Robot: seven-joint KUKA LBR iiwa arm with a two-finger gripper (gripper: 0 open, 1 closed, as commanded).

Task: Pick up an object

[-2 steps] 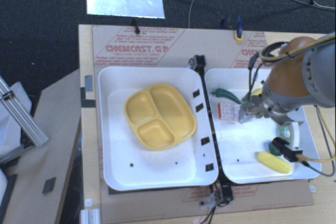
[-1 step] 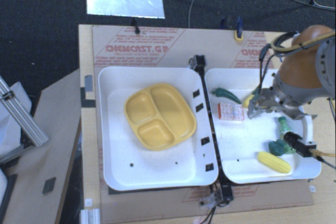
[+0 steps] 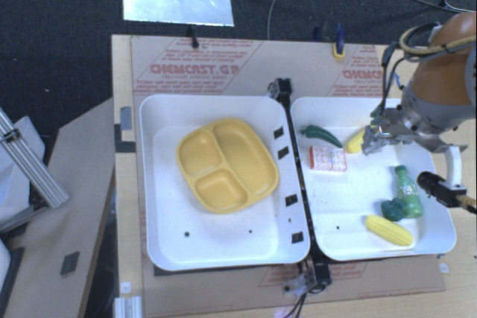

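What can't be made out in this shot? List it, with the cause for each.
- Gripper, camera view: the wrist above covers its fingers, so open or shut is unclear.
- Yellow object by the gripper: partly covered, so its kind and any contact are unclear.
- Small card: print too small to read.
- Green bottle: label too small and blurred.
- Arm: cut off by the right edge.

Single overhead camera, slanted down on both bins [image 3: 223, 104]
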